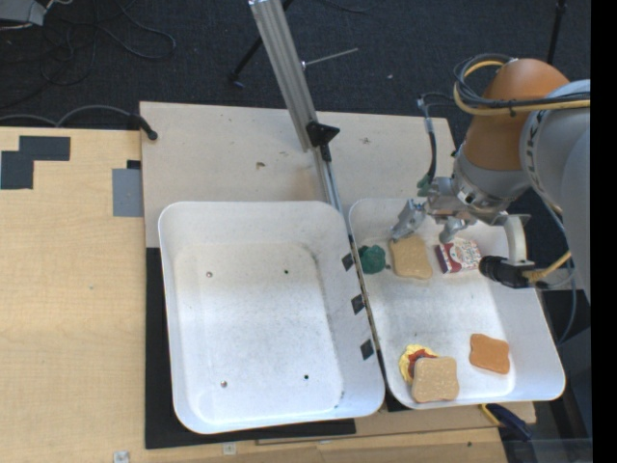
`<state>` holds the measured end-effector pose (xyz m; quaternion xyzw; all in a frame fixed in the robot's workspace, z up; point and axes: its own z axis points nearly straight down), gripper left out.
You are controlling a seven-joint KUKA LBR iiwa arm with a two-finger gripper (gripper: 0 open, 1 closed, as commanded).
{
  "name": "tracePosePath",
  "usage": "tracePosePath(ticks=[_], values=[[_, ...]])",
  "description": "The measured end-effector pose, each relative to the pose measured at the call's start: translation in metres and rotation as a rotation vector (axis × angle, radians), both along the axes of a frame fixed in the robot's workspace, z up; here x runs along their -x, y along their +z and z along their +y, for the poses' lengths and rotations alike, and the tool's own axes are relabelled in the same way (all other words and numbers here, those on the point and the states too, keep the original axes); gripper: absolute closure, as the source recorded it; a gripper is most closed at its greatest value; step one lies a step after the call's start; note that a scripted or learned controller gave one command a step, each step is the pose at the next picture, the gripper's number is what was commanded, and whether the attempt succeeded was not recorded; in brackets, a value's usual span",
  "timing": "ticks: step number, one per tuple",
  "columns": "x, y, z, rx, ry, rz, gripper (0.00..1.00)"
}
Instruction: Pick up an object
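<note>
My gripper (427, 226) hangs over the far part of the right bin (453, 331), its two grey fingers spread apart with nothing between them. Just below the fingertips lies a tan bread slice (412, 257). A small green object (371, 257) sits to its left against the bin wall. A red and white packet (458, 255) lies to the right of the bread, under the wrist. Near the front of the bin rest an orange slab (490, 353) and a tan toast slice (435, 379) that overlaps a red and yellow item (415, 357).
The left bin (255, 316) stands beside the right one, with black clips (357, 302) along the shared wall. A slanted aluminium bar (289, 75) rises behind the bins. The arm's orange band (506, 114) and cables sit at the right.
</note>
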<state>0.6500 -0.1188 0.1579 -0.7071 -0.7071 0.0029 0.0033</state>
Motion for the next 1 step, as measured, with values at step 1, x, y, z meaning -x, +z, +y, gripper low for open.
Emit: tracePosePath(ticks=[1], values=[[0.0041, -0.0584, -0.0005, 0.011, -0.004, -0.012, 0.00]])
